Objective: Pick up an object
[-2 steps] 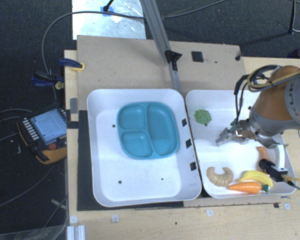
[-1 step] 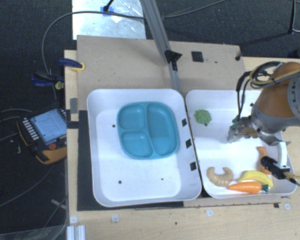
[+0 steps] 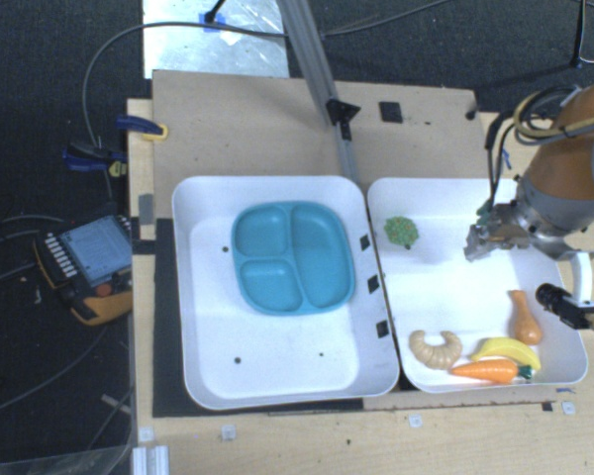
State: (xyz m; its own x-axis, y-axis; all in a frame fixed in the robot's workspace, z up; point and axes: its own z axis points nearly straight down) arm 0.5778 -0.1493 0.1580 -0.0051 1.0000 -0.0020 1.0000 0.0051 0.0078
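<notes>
Approach step: gripper (image 3: 483, 240), state indeterminate, hovers at right of frame; next move requires descent toward broccoli (image 3: 401, 231).

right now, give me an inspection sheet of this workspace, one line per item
surface: tan bench carrying two shallow white bins side by side, left bin and right bin.
job's things: in the right bin, a green broccoli at the far left corner; a croissant, carrot, banana and an orange gourd-like piece clustered at the near right.
clutter: blue divided plate in the left bin.
grippers: gripper low over the right bin's far right part, apart from the broccoli; nothing seen between its fingers.
cables: dark cables across the floor, more beside the arm.
surroundings: dark carpet, handheld controller at left, clamps on the bench's left edge.
</notes>
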